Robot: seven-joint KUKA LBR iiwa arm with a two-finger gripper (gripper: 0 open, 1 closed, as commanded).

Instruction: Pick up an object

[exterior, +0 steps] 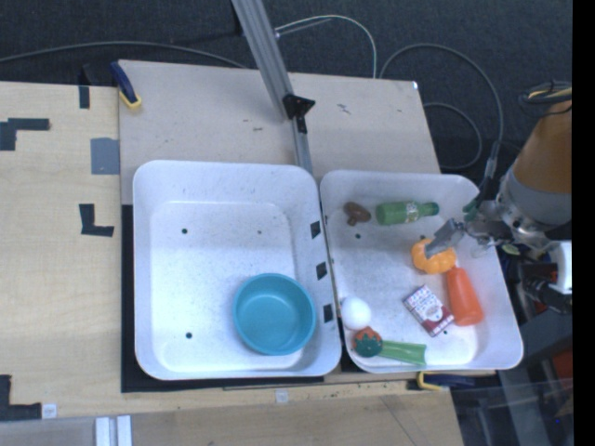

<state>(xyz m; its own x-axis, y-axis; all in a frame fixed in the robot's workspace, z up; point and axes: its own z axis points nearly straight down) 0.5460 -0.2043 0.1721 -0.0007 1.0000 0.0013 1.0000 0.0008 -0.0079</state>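
The right bin (372, 360) holds a green bottle (405, 213), a small brown piece (356, 213), an orange-yellow toy (433, 258), an orange bottle (463, 296), a red and white box (428, 309), a white ball (355, 311) and a green stick with a red-teal end (386, 347). My gripper (450, 234) hangs at the right side of this bin, just above the orange-yellow toy, with its grey fingers pointing left. Nothing shows between them. The arm comes in from the right edge.
A blue bowl (273, 313) sits in the left bin (158, 249) near its front right corner. A grey metal pole (265, 45) slants up from the wall between the bins. Cables (437, 72) lie on the dark floor behind.
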